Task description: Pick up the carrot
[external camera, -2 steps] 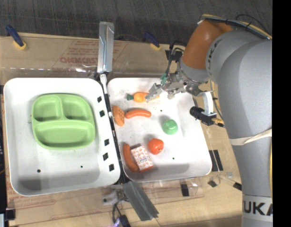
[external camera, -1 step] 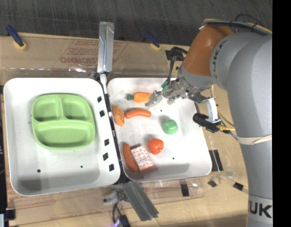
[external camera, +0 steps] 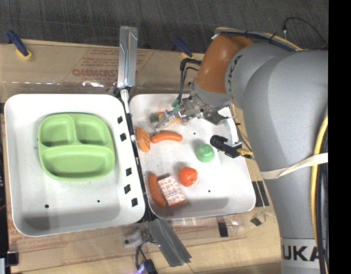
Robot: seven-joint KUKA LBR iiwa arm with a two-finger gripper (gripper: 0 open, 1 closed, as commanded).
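We see the gripper (external camera: pixel 174 114) low over the far part of the right bin (external camera: pixel 232 196), reaching in from the view's right below the arm's (external camera: pixel 278 96) orange band, and we cannot tell whether it is spread or pressed together, since its tip is small and cluttered from this angle. Nothing that we can make out sits in its grasp. The carrot (external camera: pixel 142 139) lies on the floor of the right bin, close against the wall it shares with the left bin (external camera: pixel 21 170), its length running roughly along that wall. From the gripper, the carrot lies toward the view's lower left, near but clearly apart, with bare white floor between them. Just beside the carrot, on its right in the view, we see a red-orange sausage (external camera: pixel 166 137) lying crosswise, almost touching the carrot and directly below the gripper in the view. A small orange speck (external camera: pixel 157 118) shows just left of the gripper's tip, too small for us to name. Further toward the near side lie a green round piece (external camera: pixel 205 153), a red tomato-like piece (external camera: pixel 188 176), and a patterned box (external camera: pixel 172 190) touching a second sausage (external camera: pixel 157 190). In the left bin rests a green divided plate (external camera: pixel 77 147).
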